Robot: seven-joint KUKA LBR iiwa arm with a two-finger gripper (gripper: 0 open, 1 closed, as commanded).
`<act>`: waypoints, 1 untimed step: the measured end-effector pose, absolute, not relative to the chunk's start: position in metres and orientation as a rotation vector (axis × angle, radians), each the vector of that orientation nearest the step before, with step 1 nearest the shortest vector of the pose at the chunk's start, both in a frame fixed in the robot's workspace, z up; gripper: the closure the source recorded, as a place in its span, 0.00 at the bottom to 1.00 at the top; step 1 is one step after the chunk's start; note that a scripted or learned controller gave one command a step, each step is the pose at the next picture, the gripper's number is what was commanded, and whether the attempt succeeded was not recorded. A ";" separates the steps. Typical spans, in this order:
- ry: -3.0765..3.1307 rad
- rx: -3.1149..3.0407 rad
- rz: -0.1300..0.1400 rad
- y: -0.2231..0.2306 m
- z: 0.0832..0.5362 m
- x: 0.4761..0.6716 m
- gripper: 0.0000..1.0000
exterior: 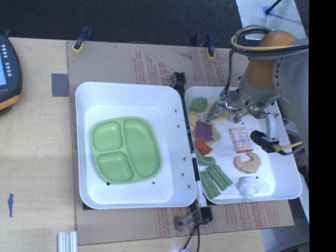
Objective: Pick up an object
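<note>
My gripper (217,111) hangs low in the far part of the right bin (286,178), between a green knobbly ball (198,104) and a red-and-white packet (240,139). Just left of and below it lie a yellow piece (194,119) and a purple toy (205,132). Further toward the front are a red-orange piece (203,147), green bean pods (214,175), a tan ring-shaped pastry (247,163) and a white crumpled lump (248,186). I see nothing lifted off the bin floor.
The left bin (86,104) holds a green divided plate (126,149). A black and yellow fitting (266,142) of the arm hangs over the right bin's right side. A handheld pendant (8,72) lies at the far left of the bench.
</note>
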State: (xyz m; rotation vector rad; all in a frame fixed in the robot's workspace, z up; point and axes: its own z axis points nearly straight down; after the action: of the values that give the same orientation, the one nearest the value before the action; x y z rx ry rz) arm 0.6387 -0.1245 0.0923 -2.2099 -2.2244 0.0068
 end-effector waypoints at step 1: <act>-2.230 -2.213 0.002 -0.110 0.092 0.657 0.00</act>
State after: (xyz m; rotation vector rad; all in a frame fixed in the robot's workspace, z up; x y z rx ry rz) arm 0.6571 -0.1095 0.0922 -2.2130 -2.2297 0.0024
